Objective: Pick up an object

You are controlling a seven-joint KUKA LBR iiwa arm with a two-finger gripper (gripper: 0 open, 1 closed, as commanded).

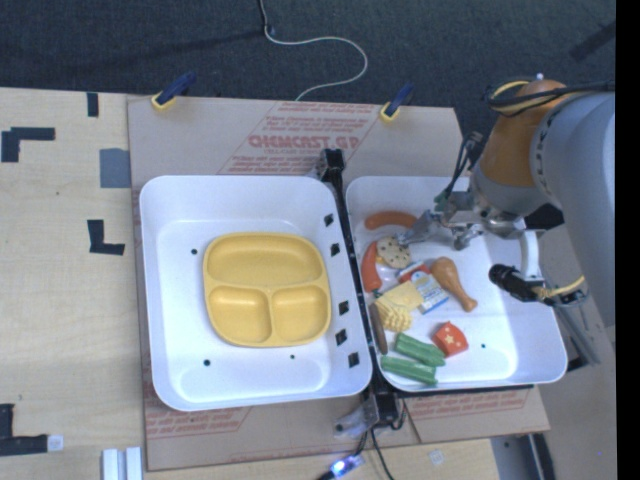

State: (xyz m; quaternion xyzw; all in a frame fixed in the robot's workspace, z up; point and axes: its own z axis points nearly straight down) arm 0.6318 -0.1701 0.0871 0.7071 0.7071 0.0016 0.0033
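The right bin (535, 363) holds several toy foods. An orange sausage (390, 219) lies at the back, with a round cookie (393, 253) and a red-orange piece (370, 265) just in front of it. Mid-bin are a brown drumstick (453, 280), a yellow cheese wedge (400, 296), a corn piece (392, 318) and a small blue-and-white pack (431, 293). Near the front lie a red piece (451, 339) and two green pieces (417, 348). My gripper (415, 234) hangs low over the bin's back part, between the sausage and the cookie, pointing left. Nothing is visibly held.
The left bin (165, 268) holds a yellow divided plate (267, 288). A black ridge (345, 258) runs between the bins. The arm's grey body and orange band (515, 148) cover the right bin's back right corner. A black cable clip (515, 283) hangs over the bin's right side.
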